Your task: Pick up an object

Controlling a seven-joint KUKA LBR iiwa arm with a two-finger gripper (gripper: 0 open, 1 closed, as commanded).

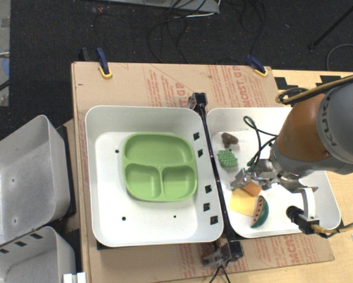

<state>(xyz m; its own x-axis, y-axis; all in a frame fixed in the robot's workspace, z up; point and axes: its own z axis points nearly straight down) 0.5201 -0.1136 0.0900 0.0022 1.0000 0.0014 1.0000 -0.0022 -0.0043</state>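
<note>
low in the right bin [326,184], a yellow-orange wedge [245,200] lies just beside a watermelon slice [260,211] — directly under the gripper [247,178], touching or nearly so. whether the claw is open or holding anything, i cannot tell. a green piece [227,158] and a brown piece [229,138] sit further up; the left bin [105,158] holds a green tray [160,167].

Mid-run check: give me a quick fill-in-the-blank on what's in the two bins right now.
1. The green divided plate lies in the ____ bin.
2. The plate has ____ compartments.
3. The pincer is down in the ____ bin, by the yellow block.
4. The small brown piece lies ____ from the camera than the watermelon slice.

Missing words: left; three; right; farther
</note>
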